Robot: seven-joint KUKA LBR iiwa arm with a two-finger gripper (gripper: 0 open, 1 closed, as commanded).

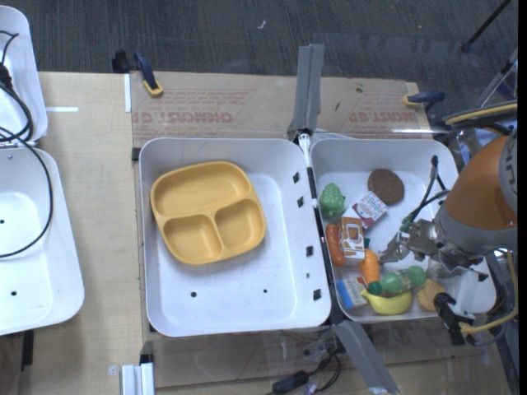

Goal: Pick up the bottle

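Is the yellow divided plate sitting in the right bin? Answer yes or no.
No, the yellow divided plate lies in the left bin, apart from the toys.

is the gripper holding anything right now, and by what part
Cannot be told: the gripper hangs low over the right bin beside the bottle, with nothing visibly between its fingers.

the 2 white bins (222, 311) look like smooth, slightly glossy plastic, the yellow tray (207, 211) matt plastic, the bench (90, 105) pale wood.
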